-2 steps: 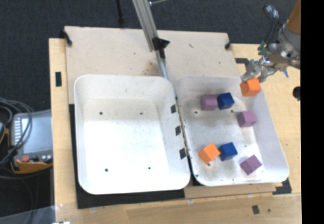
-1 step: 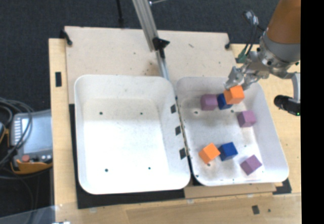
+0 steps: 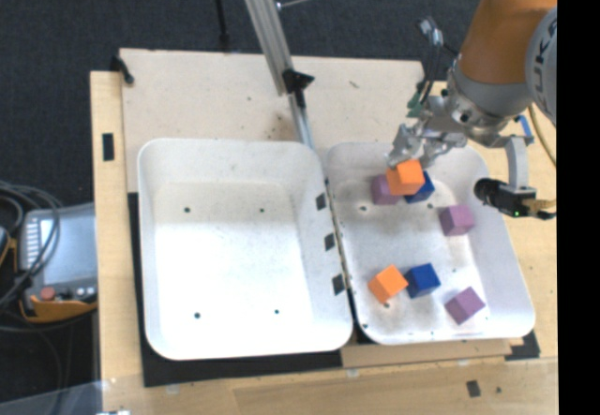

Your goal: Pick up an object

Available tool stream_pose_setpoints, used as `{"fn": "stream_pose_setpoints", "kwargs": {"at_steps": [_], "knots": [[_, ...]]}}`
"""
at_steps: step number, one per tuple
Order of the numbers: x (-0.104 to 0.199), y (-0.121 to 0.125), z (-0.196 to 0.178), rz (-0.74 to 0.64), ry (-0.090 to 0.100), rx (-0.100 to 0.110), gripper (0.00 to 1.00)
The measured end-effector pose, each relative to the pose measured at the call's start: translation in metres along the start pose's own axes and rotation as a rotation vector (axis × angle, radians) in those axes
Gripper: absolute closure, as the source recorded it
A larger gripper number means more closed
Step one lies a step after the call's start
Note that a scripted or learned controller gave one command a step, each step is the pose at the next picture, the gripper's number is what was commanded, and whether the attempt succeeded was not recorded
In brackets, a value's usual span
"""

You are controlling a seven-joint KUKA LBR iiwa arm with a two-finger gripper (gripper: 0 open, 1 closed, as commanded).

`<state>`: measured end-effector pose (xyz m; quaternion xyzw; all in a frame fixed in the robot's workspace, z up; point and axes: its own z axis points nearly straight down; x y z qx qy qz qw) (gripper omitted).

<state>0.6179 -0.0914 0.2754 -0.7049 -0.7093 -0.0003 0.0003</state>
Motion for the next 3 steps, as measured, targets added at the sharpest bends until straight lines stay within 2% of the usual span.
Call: {"fn": "stream_pose_setpoints", "kwargs": {"at_steps": [1, 2, 3], "knots": [[0.047, -0.01, -0.003, 0.0, 0.001, 0.001, 1.0], [0.104, -0.02, 0.013, -0.001, 0.0, 0.002, 1.0], [0.157, -0.038, 0.011, -0.002, 0.001, 0.002, 1.0]]}}
